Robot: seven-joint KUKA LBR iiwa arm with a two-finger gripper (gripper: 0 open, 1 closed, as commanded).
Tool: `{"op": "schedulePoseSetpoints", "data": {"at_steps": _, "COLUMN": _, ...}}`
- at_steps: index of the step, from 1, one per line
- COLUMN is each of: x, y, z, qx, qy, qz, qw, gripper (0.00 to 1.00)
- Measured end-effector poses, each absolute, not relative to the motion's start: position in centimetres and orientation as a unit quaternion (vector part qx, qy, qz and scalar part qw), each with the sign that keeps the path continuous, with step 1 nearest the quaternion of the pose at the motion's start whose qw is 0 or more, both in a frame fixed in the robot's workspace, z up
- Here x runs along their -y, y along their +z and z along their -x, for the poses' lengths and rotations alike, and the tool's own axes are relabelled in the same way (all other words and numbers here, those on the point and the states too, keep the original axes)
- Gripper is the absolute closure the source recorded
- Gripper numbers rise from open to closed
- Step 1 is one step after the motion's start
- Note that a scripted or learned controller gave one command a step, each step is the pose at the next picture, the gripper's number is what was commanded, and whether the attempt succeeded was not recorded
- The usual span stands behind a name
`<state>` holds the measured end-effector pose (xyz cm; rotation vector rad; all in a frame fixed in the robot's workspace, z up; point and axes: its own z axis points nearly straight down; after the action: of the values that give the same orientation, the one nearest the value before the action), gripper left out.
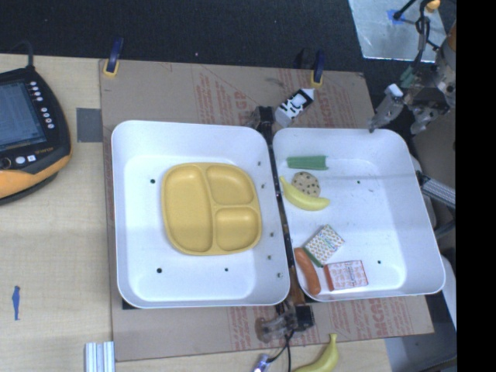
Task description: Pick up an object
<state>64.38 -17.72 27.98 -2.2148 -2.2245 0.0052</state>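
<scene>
The right bin [411, 208] holds a green block [308, 162], a speckled cookie [307, 182], a yellow banana [304, 199], a patterned packet [324, 244], an orange-red sausage [307, 270] and a red-and-white card box [346, 274]. All lie in its left half. My gripper [403, 119] hovers beyond the bin's far right corner, well away from every object. It is open, its fingers spread with nothing between them.
The left bin [139, 270] carries a yellow divided plate [211, 208]. A black-and-white toy [294, 105] lies behind the bins, and a second banana [319, 356] lies in front. A teach pendant [27, 134] rests at the far left of the bench.
</scene>
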Motion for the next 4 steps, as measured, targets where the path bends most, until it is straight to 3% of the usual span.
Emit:
{"op": "schedulePoseSetpoints", "data": {"at_steps": 1, "x": 16.8, "y": 9.1, "z": -62.7, "qx": 0.709, "qy": 0.0024, "qz": 0.705, "qw": 0.002, "gripper": 0.0}}
{"op": "schedulePoseSetpoints", "data": {"at_steps": 2, "x": 14.0, "y": 9.1, "z": -54.8, "qx": 0.709, "qy": 0.0022, "qz": 0.705, "qw": 0.002, "gripper": 0.0}}
{"op": "schedulePoseSetpoints", "data": {"at_steps": 3, "x": 9.9, "y": 9.2, "z": -61.6, "qx": 0.71, "qy": 0.002, "qz": 0.705, "qw": 0.001, "gripper": 0.0}}
{"op": "schedulePoseSetpoints", "data": {"at_steps": 4, "x": 11.7, "y": 9.2, "z": -65.5, "qx": 0.708, "qy": 0.0036, "qz": 0.707, "qw": 0.005, "gripper": 0.0}}
